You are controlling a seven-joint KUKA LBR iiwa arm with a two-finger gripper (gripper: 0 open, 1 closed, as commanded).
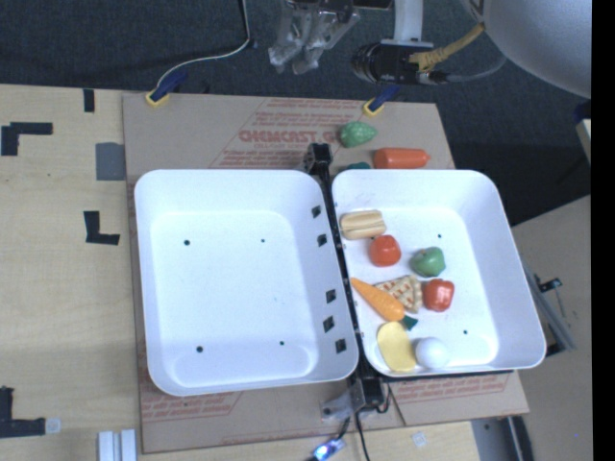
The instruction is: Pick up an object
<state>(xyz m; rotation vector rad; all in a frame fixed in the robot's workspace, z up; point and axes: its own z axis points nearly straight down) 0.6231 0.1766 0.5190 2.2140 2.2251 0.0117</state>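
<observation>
Well below the gripper (306, 54), whose fingers hang slightly parted around nothing beyond the bins' far edge, the toys lie crowded in the right bin (480, 195). A sound pick, I judge, targets the tomato (384, 250), fairly clear of its neighbours, descending straight so each finger lands either side of it.

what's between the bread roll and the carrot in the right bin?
Camera view: the red tomato lies between the bread roll and the carrot, slightly to the right of their line.
</observation>
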